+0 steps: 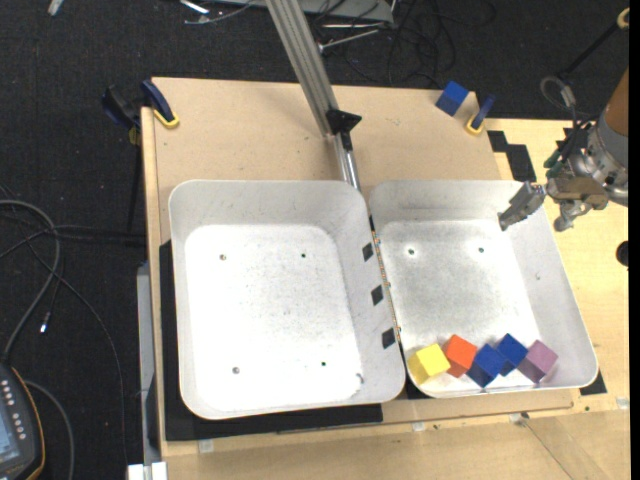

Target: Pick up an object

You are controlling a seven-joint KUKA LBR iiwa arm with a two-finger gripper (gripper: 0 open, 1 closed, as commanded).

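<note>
Several small cubes lie in a row along the near edge of the right bin (470, 208): a yellow cube (431, 362), an orange cube (460, 352), two blue cubes (487, 366) (512, 349) and a purple cube (539, 360). My gripper (534, 222) hangs over the far right corner of that bin, well away from the cubes. It is open, with nothing between its fingers (520, 208).
The left bin (190, 208) sits beside the right one. Another blue cube (453, 97) rests on the bench behind the bins. A metal pole (305, 53) slants down to the gap between the bins. Clamps (160, 108) grip the bench's far corners.
</note>
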